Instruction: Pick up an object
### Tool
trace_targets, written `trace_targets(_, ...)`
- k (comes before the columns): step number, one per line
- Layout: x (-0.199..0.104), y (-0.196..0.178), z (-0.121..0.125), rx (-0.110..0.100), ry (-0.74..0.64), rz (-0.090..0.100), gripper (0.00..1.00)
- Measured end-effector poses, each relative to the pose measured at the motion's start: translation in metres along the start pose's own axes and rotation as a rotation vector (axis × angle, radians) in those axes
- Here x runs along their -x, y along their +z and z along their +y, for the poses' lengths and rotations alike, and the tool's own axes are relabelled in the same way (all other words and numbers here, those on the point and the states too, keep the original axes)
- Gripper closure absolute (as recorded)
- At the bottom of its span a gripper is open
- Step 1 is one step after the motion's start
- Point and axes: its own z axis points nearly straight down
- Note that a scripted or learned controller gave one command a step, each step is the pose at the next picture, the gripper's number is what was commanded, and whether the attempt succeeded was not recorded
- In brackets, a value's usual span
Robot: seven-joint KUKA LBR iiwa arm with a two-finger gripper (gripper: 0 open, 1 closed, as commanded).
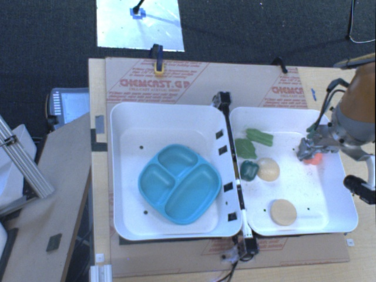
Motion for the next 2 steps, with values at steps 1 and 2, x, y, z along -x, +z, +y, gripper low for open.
trace_targets(1,-0.007,-0.045,0.0,-0.003,-0.001,0.001,1.0)
trace_targets(2,-0.007,-0.073,0.001,-0.003,-0.001,0.001,1.0)
